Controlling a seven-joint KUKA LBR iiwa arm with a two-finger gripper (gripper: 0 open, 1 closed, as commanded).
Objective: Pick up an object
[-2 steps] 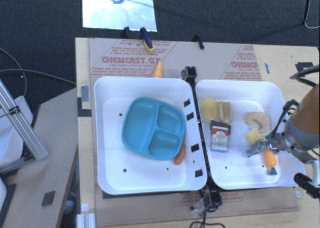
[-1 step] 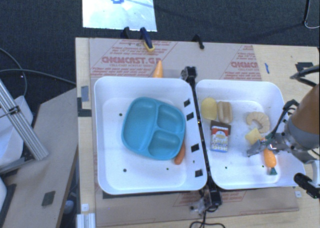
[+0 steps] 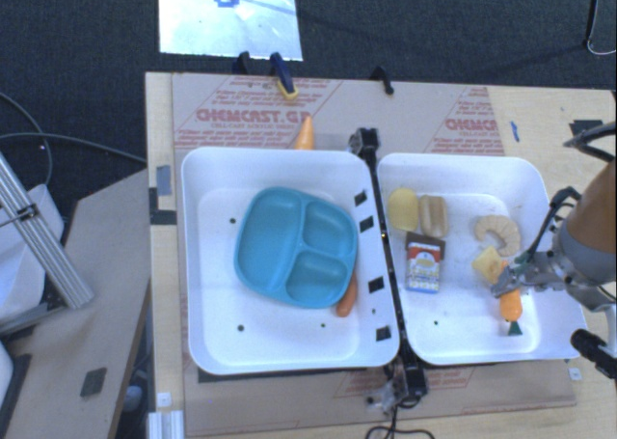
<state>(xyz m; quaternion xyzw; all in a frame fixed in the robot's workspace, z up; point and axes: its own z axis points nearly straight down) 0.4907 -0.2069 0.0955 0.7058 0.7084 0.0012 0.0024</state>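
My gripper [image 3: 521, 279] reaches in from the right and hangs low over the right bin [image 3: 453, 339], near its right wall. A small orange carrot toy [image 3: 511, 307] lies directly under its tip, touching or nearly touching it. A yellow cheese wedge [image 3: 488, 263] sits just to the left of the gripper, with a beige croissant-like ring [image 3: 497, 231] beyond it. Further left in the same bin are a red and white box [image 3: 424, 261], a bread roll [image 3: 433, 215] and a yellow round piece [image 3: 402, 207].
The left bin [image 3: 217, 331] holds a blue divided plate [image 3: 297, 246] with an orange carrot [image 3: 345, 300] at its lower right rim. Another orange piece [image 3: 305, 133] lies on the board behind the bins. A black divider [image 3: 374, 234] runs between the bins.
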